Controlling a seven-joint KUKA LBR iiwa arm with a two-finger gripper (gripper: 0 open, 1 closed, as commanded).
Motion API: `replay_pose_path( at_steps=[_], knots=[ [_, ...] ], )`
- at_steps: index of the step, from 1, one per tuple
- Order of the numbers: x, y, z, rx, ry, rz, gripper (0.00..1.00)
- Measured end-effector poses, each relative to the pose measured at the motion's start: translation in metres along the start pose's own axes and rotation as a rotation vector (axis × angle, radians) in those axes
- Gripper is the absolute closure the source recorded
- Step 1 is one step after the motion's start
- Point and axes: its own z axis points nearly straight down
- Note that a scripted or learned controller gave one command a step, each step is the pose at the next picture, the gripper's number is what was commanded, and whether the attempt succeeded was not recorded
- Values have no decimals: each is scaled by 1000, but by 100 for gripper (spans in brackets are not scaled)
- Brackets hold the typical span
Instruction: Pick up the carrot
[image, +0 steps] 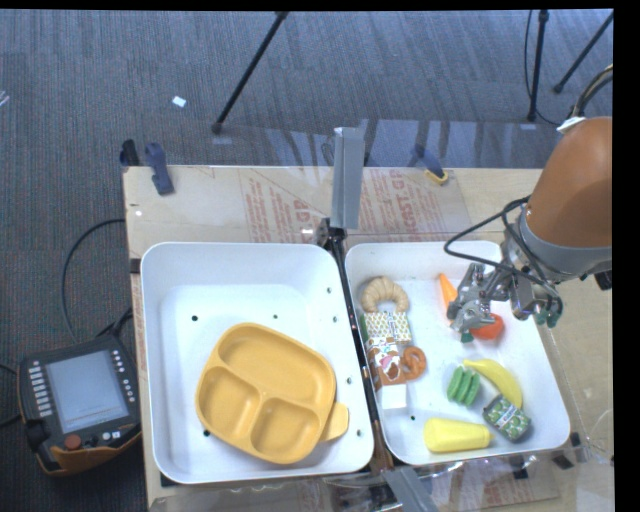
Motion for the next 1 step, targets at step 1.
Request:
replay_pose_path(
  at_steps=[1],
  knots=[
    [8,15,49,5,18,501,100]
  ],
)
